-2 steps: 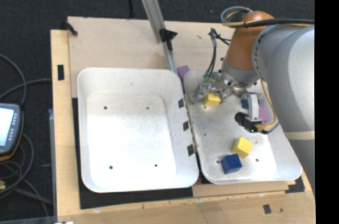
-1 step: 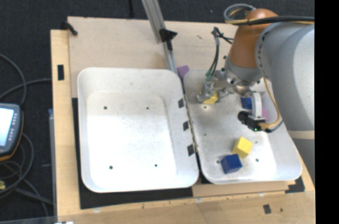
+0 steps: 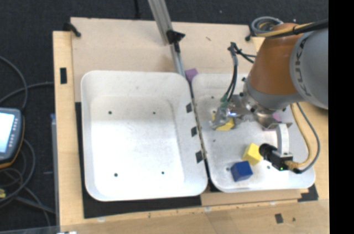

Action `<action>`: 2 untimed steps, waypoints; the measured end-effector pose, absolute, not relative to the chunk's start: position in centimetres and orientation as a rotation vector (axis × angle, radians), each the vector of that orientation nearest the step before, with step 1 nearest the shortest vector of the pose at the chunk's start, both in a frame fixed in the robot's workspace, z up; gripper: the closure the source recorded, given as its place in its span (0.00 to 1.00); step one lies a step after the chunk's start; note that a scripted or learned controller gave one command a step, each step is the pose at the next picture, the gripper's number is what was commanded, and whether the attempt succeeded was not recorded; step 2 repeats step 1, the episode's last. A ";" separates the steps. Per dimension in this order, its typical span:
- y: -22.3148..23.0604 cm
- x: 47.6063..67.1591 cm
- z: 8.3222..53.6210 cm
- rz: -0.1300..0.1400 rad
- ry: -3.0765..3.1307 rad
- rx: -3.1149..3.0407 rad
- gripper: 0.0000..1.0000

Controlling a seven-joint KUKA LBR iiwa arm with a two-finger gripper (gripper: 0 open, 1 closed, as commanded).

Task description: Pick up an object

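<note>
My pincer (image 3: 224,115) sits low in the right bin (image 3: 298,180), directly over a small yellow piece (image 3: 225,126) near the divider between the bins. Whether it is wide or narrow I cannot tell. This looks like the reach-and-grasp step. A yellow block (image 3: 251,152) and a blue block (image 3: 241,171) lie near the front wall, touching or nearly so. Next I would need to close on the yellow piece, then lift straight up.

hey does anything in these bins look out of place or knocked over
One thing: a small purple block sits up on the rim where the two bins meet, at the far end, not inside either. The blue block and yellow block lie in the right bin.
</note>
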State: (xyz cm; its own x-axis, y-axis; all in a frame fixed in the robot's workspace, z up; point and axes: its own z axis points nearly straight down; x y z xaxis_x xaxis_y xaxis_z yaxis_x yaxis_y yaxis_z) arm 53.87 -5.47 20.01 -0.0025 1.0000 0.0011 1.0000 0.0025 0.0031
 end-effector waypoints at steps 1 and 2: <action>1.3 53.7 19.6 0.003 2.234 2.212 1.00; 1.3 53.7 19.6 0.003 2.234 2.212 1.00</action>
